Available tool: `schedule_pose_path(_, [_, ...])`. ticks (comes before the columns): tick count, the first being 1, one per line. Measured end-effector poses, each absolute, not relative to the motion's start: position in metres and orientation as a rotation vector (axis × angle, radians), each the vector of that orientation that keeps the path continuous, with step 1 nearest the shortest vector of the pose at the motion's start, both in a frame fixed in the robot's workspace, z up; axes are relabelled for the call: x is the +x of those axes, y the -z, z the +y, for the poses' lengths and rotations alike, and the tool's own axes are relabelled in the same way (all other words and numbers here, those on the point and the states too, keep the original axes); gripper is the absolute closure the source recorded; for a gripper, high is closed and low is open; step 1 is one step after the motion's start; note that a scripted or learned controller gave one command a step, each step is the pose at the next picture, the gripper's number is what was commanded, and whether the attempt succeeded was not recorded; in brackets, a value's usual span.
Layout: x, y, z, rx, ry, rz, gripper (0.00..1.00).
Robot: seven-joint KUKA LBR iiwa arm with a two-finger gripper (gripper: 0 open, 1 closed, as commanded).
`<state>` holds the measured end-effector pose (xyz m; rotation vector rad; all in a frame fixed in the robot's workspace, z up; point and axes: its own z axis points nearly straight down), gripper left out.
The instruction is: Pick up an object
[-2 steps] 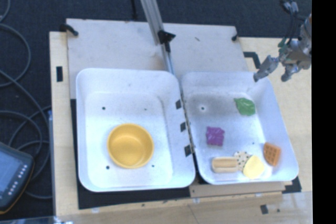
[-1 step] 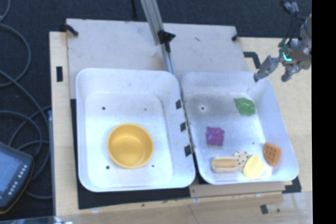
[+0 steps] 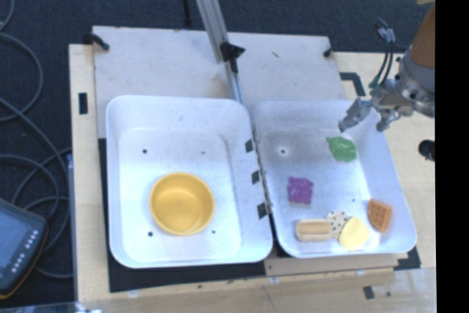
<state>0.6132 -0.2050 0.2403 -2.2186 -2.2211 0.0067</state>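
Note:
My gripper (image 3: pixel 366 120) hangs over the far right part of the right bin (image 3: pixel 308 117), its two fingers spread apart with nothing between them. A green object (image 3: pixel 342 149) lies just below and left of the fingertips. Further down the bin are a purple object (image 3: pixel 300 190), a tan bread-like roll (image 3: pixel 314 230), a small spotted piece (image 3: pixel 336 221), a pale yellow piece (image 3: pixel 355 234) and an orange waffle-like piece (image 3: pixel 379 215). The arm comes in from the right with its orange band at the view's edge.
The left bin (image 3: pixel 132 121) holds a yellow bowl (image 3: pixel 182 202). A metal pole (image 3: pixel 207 0) slants from the top down to the gap between the bins. Cables and a tablet lie on the dark floor at the left.

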Motion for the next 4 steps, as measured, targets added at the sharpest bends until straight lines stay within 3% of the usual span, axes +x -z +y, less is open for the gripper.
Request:
schedule_pose_path(1, [0.621,-0.186,-0.212,-2.222,-0.007,-2.220,0.00])
schedule_pose_path(2, [0.615,-0.136,-0.222,-2.222,-0.007,-2.219,0.00])
schedule_pose_path(3, [0.617,-0.151,-0.223,-2.227,0.001,-2.224,1.00])
schedule_pose_path(4, [0.620,-0.215,-0.219,-2.223,0.007,-2.231,1.00])
